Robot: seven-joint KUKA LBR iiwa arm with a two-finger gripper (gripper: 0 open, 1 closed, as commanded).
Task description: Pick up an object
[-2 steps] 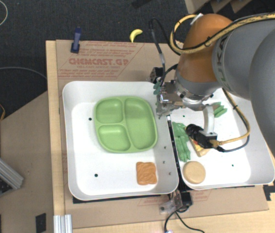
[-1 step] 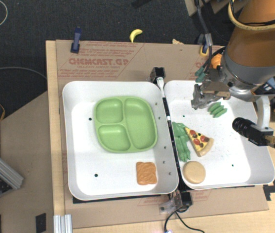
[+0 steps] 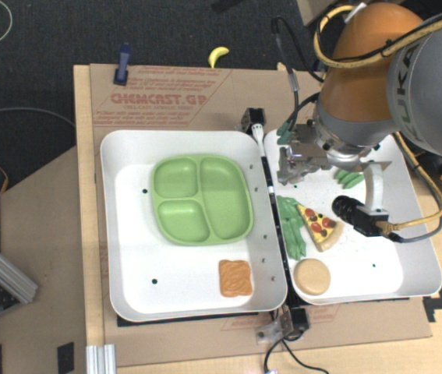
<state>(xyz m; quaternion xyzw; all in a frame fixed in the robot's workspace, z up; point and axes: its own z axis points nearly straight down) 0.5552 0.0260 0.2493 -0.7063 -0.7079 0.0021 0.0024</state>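
I have the gripper [image 3: 292,164] down over the far left part of the right bin [image 3: 408,283], close to the wall it shares with the left bin [image 3: 119,209]. The wrist hides the fingers from my camera, so I cannot tell whether they are spread or pressed together, and I see nothing between them.

The candidates lie along that same left side of the right bin: the green bean pods [image 3: 291,224] just nearer the front than the gripper, the pizza slice [image 3: 319,226] beside them, and the round cookie [image 3: 312,276] toward the front left corner. Another green piece [image 3: 350,179] sits near the bin's middle (partly under the arm).

My judgement is that the arm is placed for a descent on the pods, since they are closest; crowding against the wall may spoil the grasp.

The left bin carries a green divided plate [image 3: 202,199] in its middle and an orange waffle-like piece [image 3: 235,277] near its front right corner.
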